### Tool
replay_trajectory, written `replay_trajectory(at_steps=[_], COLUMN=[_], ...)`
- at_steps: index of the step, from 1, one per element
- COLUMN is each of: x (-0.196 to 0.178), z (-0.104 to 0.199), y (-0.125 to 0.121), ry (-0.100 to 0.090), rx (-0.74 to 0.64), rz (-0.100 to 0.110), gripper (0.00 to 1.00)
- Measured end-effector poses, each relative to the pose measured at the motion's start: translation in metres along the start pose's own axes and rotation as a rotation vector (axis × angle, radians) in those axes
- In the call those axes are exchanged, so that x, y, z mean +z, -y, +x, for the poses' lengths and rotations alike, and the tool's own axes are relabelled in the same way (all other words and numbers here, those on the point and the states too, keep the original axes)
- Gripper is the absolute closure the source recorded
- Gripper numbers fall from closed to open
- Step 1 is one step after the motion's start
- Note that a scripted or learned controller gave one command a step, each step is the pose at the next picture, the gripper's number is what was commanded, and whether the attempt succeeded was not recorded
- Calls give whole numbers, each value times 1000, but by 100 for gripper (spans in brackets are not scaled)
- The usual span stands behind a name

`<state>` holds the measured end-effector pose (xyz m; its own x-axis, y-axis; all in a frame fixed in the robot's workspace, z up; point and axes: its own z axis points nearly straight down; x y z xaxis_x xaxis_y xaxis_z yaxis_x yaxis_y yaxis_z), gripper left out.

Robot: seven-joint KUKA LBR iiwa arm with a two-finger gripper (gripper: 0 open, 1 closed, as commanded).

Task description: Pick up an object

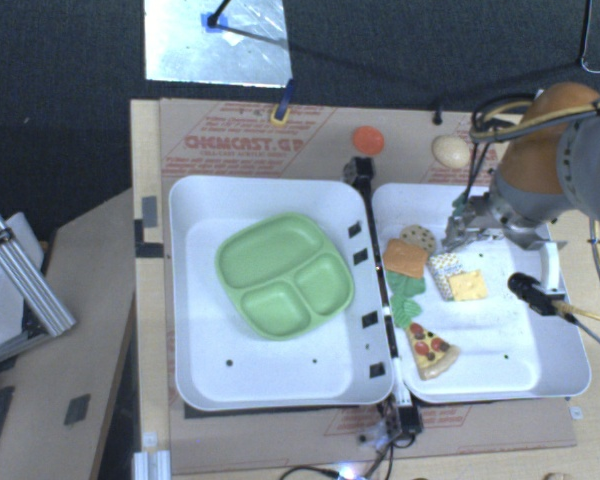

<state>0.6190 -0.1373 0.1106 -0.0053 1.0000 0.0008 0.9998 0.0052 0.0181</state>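
Camera view: pincer point(458, 230) low over the right bin point(560, 368), near its back wall; whether apart or together cannot be told. Right bin holds: cookie point(417, 236), bread slice point(405, 259), patterned block point(444, 275), cheese piece point(469, 286), green leaf point(404, 298), pizza slice point(431, 350). Left bin point(195, 368) holds: green divided tray point(283, 274). Desk point(240, 140) behind the bins: orange disc point(368, 140), egg point(451, 151)
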Motion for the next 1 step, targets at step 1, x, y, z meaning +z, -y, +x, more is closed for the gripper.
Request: replay_trajectory(at_steps=[1], x=[-57], z=[-11], y=[-2], ry=[3], rx=[3], rz=[11], gripper=[100])
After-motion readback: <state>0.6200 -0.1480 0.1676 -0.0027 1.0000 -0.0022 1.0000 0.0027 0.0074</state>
